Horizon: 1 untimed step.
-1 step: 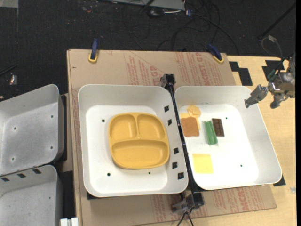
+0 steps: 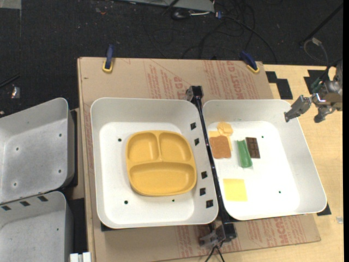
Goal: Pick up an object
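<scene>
The gripper (image 2: pixel 308 106) is hovering over the right bin's (image 2: pixel 305 198) far right corner, its fingers spread apart and clamping nothing. Below it, near the bin's left wall, the objects are lying in a loose cluster — an orange round piece (image 2: pixel 224 129), a brown square (image 2: pixel 220 146), a green bar (image 2: pixel 244 153), a dark brown block (image 2: pixel 252 147) and a yellow square (image 2: pixel 235 189). Nothing is standing over them. The left bin (image 2: pixel 106 203) is holding a yellow divided tray (image 2: pixel 161 163).
</scene>
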Tool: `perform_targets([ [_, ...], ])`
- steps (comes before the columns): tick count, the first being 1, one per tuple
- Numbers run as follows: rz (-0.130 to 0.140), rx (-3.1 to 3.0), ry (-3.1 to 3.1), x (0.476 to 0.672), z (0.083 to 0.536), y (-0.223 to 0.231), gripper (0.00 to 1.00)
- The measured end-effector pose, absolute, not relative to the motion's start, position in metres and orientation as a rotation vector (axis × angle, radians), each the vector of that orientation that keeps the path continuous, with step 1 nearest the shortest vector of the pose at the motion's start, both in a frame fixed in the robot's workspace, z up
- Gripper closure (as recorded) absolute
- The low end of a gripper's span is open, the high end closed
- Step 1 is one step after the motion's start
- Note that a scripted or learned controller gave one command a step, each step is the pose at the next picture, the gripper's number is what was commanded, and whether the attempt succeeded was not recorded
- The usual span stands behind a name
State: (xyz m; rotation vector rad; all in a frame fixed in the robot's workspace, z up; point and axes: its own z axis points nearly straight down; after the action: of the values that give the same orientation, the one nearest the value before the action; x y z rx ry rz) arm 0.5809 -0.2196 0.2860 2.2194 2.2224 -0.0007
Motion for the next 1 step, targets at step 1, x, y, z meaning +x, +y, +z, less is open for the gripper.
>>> perform_targets([
  [1,-0.003,2.224,2.222,0.5786,0.2430,-0.2214,0.00],
])
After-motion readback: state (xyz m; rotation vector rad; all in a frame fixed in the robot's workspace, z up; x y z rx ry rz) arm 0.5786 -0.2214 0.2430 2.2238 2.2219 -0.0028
